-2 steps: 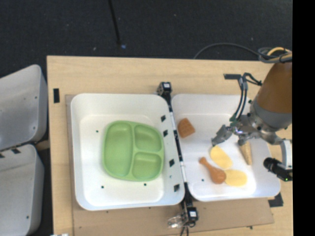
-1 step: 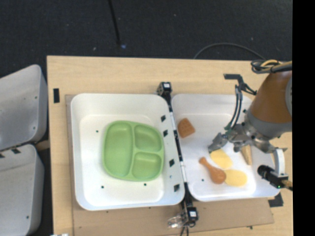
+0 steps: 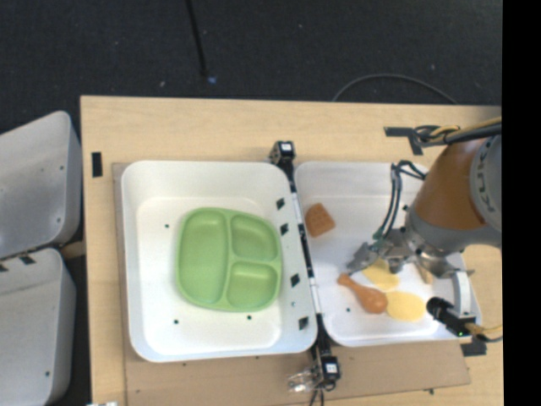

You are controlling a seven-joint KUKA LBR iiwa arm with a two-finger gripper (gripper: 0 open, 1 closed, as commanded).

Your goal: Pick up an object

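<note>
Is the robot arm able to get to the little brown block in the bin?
Probably yes. The brown block lies alone near the right bin's left wall, with nothing on or against it. The gripper hovers over the yellow pieces in the same bin, with bare floor between.

Looked down on a wooden bench (image 3: pixel 211 129) bearing two white bins side by side. Left bin (image 3: pixel 139 227) held a green divided tray (image 3: pixel 228 259). Right bin (image 3: pixel 355 184) held a brown block (image 3: pixel 319 220) near its left wall, an orange drumstick-shaped piece (image 3: pixel 363 293), and two pale yellow pieces (image 3: pixel 404 306) beside it. Gripper (image 3: pixel 382 259) hung low over the yellow pieces, arm (image 3: pixel 456 197) reaching in from the right.
</note>
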